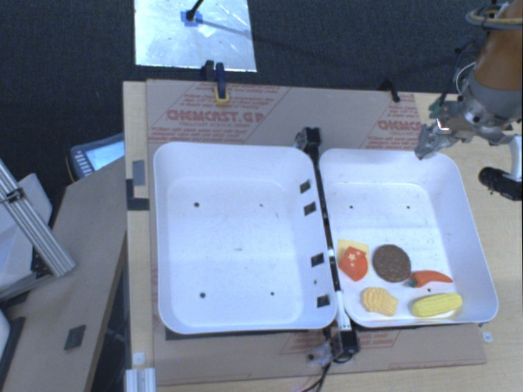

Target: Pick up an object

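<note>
Nearest you, along the front wall of the right-hand shallow white plastic bin (470,243), lie two toy foods: a yellow corn cob (436,305) towards the right corner and, left of it, a ridged yellow-orange piece like a small pasta shell or corn chunk (379,301). Just behind these sits a row of three more. On the left is a yellow wedge with a red-orange patch (353,260), perhaps a pizza or cheese slice. Beside it is a round dark-brown disc like a burger patty or biscuit (391,262). To the disc's right lies a small red-orange chilli pepper (431,278), close to the corn cob. All five sit grouped in that bin's front half, and any of them could serve as your object to pick up.

The left-hand shallow white plastic bin (237,235) lies alongside, joined to the right one by a dark central divider with clips (319,227).

Farther back, at the right bin's far right corner, you find the arm's two-finger metal gripper (431,144). It hangs over the rim there, well apart from the toy foods. It is small and blurred, so you cannot tell how it is set, and nothing shows in its grasp.

Beyond the bins, a shiny square metal sheet (194,23) lies on the dark floor.
</note>
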`<control>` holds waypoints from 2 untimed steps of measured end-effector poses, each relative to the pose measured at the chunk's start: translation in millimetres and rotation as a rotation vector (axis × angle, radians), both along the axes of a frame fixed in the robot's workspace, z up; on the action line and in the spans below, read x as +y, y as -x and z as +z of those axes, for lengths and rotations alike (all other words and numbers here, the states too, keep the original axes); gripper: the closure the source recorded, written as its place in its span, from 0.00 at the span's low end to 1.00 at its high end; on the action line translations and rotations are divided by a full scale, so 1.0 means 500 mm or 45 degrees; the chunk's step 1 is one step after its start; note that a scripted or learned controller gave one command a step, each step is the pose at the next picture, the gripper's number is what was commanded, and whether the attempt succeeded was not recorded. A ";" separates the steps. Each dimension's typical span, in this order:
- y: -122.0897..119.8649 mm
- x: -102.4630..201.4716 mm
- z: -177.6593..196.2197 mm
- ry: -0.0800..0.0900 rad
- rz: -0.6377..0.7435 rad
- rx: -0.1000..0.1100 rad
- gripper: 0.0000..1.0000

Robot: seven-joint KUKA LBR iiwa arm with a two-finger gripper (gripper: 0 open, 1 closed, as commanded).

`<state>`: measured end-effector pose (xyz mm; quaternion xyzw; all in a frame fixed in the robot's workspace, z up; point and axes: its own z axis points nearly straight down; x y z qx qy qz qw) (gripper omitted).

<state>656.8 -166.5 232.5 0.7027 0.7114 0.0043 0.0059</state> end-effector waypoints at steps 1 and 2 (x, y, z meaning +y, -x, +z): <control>0.087 -0.086 0.059 0.000 -0.019 0.014 1.00; -0.030 -0.078 0.091 0.000 -0.007 0.008 1.00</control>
